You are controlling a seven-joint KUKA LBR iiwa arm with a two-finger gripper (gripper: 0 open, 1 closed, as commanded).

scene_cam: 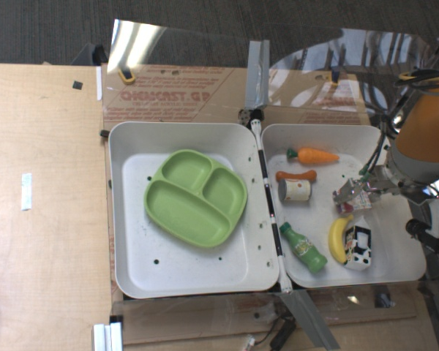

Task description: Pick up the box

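— Where is the box?

— You see the small white box with black cow spots (358, 247) in the right white bin (395, 273), near the front, touching the yellow banana (339, 240).

— And the pincer?

— The metal two-finger gripper (349, 197) is just behind the box, a bit to the left. You cannot tell if it is wide or narrow. The green divided plate (196, 197) lies in the left white bin (124, 218).
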